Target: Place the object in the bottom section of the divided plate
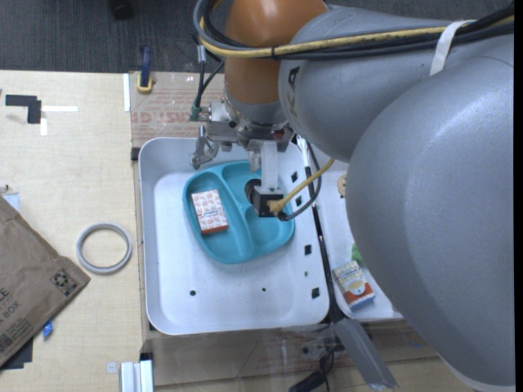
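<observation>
So the small orange-and-white box (210, 211) is lying flat inside the blue divided plate (245, 239), in the long section on the plate's left side as I see it from here. The label side faces up and nothing is touching it.

The plate itself sits in the upper half of the left white bin (229, 296). The gripper (227, 152) hangs just over the plate's far rim, close to the box but clearly apart from it. Honestly I can't tell from this angle whether the gripper is open or closed; the big grey arm (425, 178) blocks too much, and it covers part of the plate's right side too.

Other stuff around: a little carton with green and orange print (353, 284) lies in the right bin (337, 243), half under the arm. Out on the wooden surface (65, 170) to the left there's a roll of tape (104, 246) lying flat, and a brown cardboard box (24, 288) near the corner.
</observation>
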Available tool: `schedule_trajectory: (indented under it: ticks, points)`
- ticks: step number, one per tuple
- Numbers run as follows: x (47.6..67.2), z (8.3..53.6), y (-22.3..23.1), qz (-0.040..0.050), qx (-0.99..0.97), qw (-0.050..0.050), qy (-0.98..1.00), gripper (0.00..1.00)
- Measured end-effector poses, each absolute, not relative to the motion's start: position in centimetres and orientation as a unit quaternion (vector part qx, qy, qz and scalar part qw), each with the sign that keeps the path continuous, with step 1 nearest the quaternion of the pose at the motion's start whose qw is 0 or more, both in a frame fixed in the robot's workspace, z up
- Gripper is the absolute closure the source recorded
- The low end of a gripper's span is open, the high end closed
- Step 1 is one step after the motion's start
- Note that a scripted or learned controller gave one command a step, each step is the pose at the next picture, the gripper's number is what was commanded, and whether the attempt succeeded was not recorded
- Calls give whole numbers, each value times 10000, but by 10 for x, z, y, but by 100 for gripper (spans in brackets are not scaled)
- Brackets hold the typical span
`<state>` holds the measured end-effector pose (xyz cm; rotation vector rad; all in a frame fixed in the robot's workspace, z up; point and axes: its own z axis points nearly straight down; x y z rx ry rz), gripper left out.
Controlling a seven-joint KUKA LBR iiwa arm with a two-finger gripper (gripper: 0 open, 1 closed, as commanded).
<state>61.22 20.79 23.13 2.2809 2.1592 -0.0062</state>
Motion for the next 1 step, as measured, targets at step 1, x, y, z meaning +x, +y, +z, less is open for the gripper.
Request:
schedule_trajectory:
  ticks: [1]
  points:
    - [600,284,185,-12,6422,8,7665,0]
